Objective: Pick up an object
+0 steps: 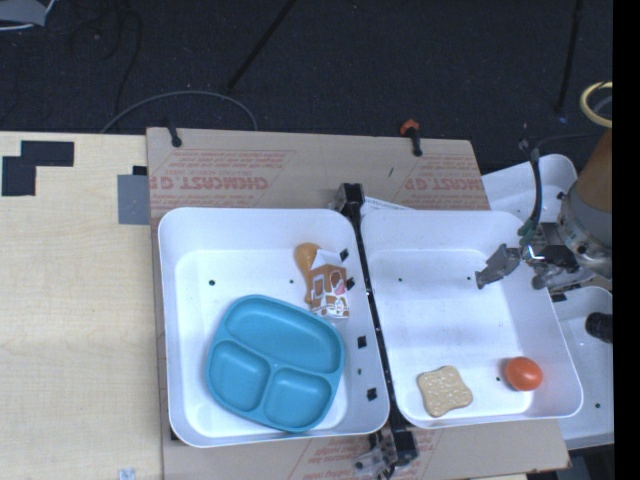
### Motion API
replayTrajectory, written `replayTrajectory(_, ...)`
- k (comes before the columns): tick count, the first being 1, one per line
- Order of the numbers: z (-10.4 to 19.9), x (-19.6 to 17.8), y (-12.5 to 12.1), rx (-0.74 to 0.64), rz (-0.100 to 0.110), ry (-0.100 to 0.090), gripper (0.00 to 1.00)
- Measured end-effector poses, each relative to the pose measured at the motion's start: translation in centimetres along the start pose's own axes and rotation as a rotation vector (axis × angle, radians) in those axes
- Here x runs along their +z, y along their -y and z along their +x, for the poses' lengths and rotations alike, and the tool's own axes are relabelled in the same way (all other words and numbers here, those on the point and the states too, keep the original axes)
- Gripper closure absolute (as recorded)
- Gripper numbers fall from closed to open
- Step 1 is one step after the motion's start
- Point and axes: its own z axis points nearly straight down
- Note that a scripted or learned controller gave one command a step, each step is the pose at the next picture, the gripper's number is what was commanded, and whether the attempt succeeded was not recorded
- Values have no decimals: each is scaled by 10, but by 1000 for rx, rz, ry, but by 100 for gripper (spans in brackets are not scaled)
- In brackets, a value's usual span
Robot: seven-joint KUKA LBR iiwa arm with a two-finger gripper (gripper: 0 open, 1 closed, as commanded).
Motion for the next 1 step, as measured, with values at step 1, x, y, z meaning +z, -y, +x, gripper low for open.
replayTrajectory(1, 0, -7, -3, -2, -13, 3, 0)
